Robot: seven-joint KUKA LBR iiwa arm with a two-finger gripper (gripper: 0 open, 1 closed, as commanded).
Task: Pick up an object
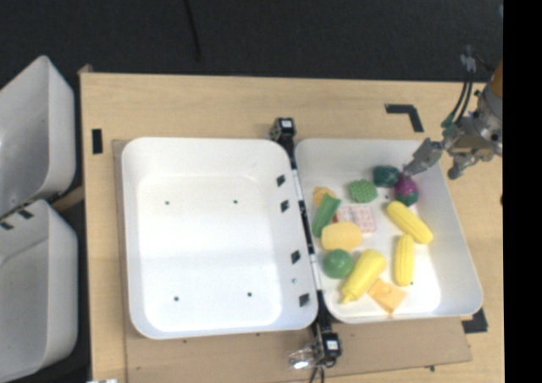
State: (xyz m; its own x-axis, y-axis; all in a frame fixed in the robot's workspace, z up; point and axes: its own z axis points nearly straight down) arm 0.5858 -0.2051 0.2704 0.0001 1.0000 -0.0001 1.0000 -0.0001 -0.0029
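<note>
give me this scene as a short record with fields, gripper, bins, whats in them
gripper: gripper at the far right edge of the right bin, fingers spread, nothing between them
right bin: right bin holds a pile of toy food
nearest the gripper: purple piece and dark green piece
yellow items: three corn cobs, a lemon
other items: green ball, orange wedge
left bin: left bin, white

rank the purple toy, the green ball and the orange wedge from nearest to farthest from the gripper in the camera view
Measured from the gripper at the right bin's far right edge:
1. purple toy, just beside the gripper, in the bin's far right part.
2. green ball, near the divider on the bin's left side.
3. orange wedge, at the bin's near edge.
</note>
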